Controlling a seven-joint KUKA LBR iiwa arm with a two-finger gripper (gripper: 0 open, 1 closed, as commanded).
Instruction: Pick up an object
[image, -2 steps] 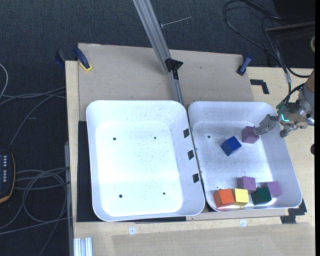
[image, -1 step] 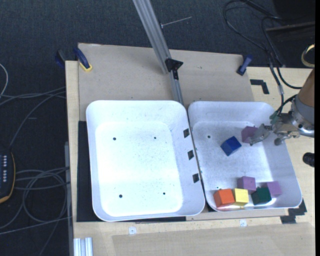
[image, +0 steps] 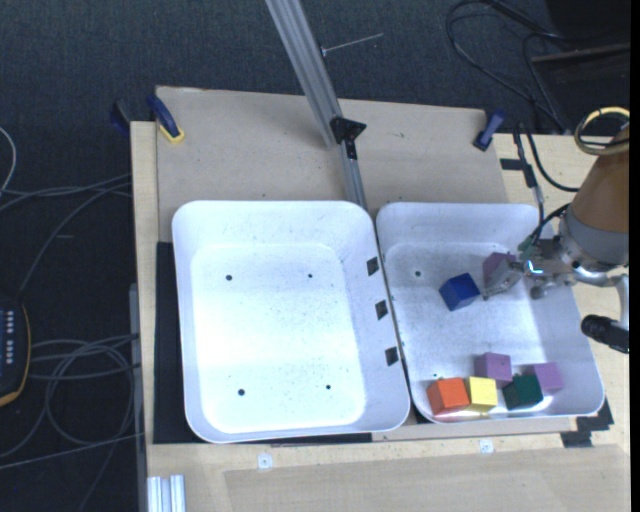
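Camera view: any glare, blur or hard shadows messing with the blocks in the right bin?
Camera view: light is even and soft, with faint shadows under the blue block and the row of blocks at the right bin's lower edge; both white bins look bright but keep their speckle, so no blown-out glare; the hand is slightly soft and small.

You are looking down on a pale wooden desk (image: 260, 135) standing on dark blue-grey carpet (image: 70, 60), with loose black cables (image: 60, 350) trailing across the floor at left.
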